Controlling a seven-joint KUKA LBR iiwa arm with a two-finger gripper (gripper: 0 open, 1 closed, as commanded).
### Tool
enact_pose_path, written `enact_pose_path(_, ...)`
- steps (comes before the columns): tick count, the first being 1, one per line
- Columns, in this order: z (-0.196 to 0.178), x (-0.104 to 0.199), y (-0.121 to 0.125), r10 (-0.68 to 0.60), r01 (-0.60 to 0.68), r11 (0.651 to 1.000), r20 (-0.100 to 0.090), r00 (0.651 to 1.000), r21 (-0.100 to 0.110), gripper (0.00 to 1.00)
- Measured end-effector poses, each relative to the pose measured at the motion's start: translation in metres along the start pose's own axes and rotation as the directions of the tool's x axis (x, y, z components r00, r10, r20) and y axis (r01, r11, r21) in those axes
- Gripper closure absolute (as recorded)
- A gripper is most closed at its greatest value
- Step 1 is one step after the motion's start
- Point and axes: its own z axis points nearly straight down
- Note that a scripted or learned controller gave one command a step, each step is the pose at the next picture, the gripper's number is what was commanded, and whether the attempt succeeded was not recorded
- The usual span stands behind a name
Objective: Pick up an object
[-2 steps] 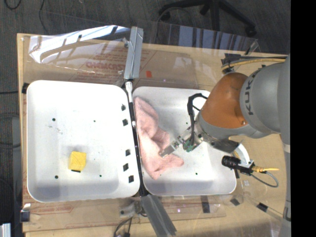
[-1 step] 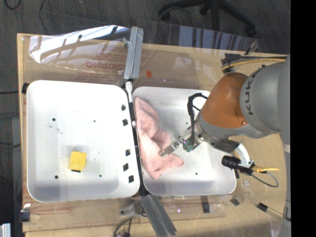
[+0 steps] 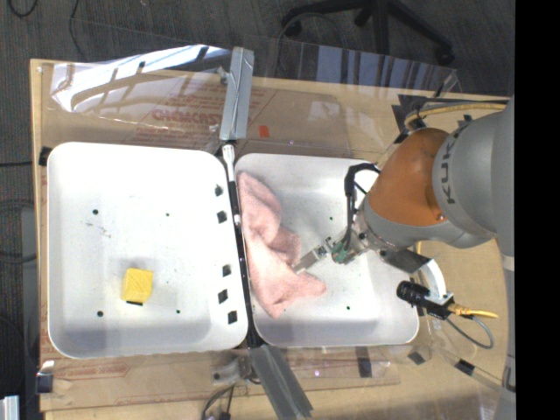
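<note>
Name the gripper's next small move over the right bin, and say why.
Probably a short push further toward the pink cloth, then close. The gripper sits low in the right bin with its tip at the cloth's right edge, and no fabric shows between its fingers. The yellow block lies far off in the left bin.

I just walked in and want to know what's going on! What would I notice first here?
Probably the big grey and orange robot arm reaching in from the right, with its gripper down in the right bin at the edge of a crumpled pink cloth. Next, the small yellow block sitting alone in the left bin, near its front.
</note>
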Motion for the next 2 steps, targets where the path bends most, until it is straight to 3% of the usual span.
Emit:
enact_pose_path(1, -0.010, -0.001, 0.000, -0.004, 0.004, 1.000, 0.003, 1.000, -0.001, 1.00)
enact_pose_path(2, -0.099, -0.025, 0.079, 0.001, -0.001, 1.000, 0.001, 1.000, -0.001, 1.00)
